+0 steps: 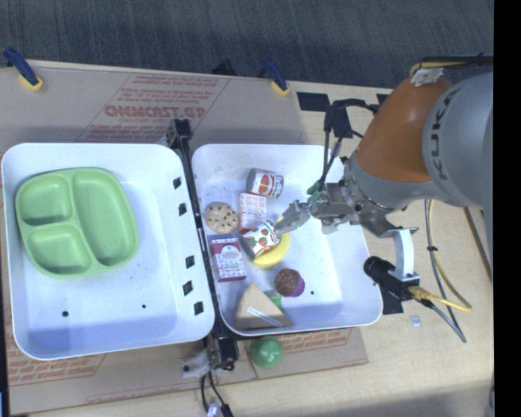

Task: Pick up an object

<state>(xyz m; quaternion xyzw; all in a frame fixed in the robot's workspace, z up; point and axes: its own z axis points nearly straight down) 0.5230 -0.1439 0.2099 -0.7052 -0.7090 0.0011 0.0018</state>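
Observation:
My gripper (290, 218) hangs over the middle of the right bin (328, 158), reaching in from the right. Its tip is just right of a small carton with a strawberry print (259, 238), which leans on a yellow banana (278, 254). Around them lie a red-and-white can (265, 183), a pale pink carton (252, 207), a round cookie (218, 217), a dark red box (228, 260), a purple plum (288, 282) and a sandwich wedge (259, 308). I see nothing held at the gripper's tip.
The left bin (95, 328) holds a green divided plate (76, 220). A green ball (266, 352) lies outside the bins on the cardboard at the front. A black divider (194, 233) runs between the bins. Cables hang beside the arm at the right.

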